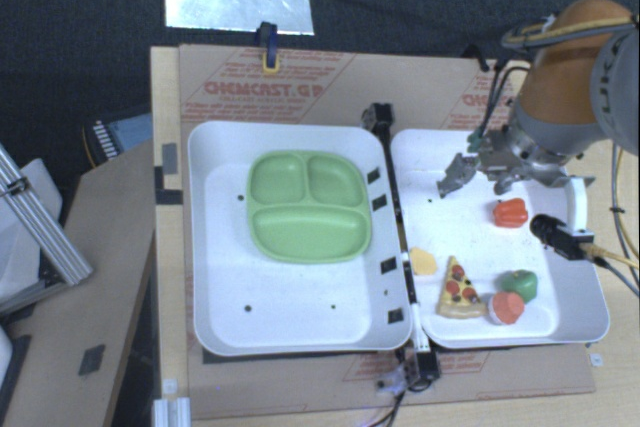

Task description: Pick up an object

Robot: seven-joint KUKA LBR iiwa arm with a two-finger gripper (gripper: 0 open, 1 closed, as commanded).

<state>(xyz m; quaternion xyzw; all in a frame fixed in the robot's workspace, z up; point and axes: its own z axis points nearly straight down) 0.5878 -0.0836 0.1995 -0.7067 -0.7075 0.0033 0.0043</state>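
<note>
The left bin (215, 245) carries a green tray (308, 207), set near its middle with three compartments, all bare; it reads as a drop-off spot, kept apart from the loose pieces so that anything picked has somewhere clean to go. A black divider (392, 215) runs between the two bins.

The right bin (580, 315) holds the candidates. Nearest the divider lies a small yellow chip (424, 262), and just beside it a pizza slice (459, 290), flat on the floor. Further right a red ball (506, 308) and a green pepper (519, 283) sit touching, which would make either awkward to take cleanly. A red pepper (510, 213) stands alone further back, well apart from the others, so it looks the easiest target.

The gripper (458, 173) hangs over the back left part of the right bin, left of the red pepper and not touching it. Its fingers appear slightly parted with nothing between them, though the slant makes the gap hard to judge. The arm's grey wrist (545, 150) looms above the red pepper, suggesting that the pick is not yet made.
</note>
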